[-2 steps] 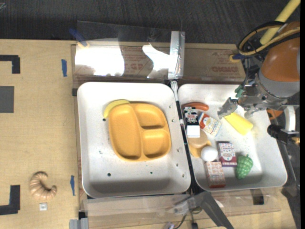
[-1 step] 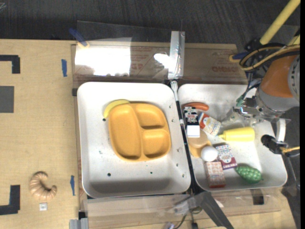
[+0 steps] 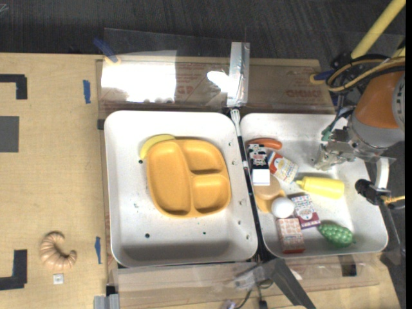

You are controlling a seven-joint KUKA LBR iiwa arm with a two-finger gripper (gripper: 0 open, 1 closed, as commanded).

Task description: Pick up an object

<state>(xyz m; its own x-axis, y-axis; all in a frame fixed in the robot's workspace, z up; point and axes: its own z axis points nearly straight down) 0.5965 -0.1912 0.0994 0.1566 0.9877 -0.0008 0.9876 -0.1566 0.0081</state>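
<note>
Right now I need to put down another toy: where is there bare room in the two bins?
Left white bin: bare floor rings the orange divided plate, widest along its near edge. Right white bin: toys crowd its left half; its far right corner holds the gripper.

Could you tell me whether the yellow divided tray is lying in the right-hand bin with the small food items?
No, the yellow divided tray lies in the left bin, while the small food items sit in the right bin.
</note>
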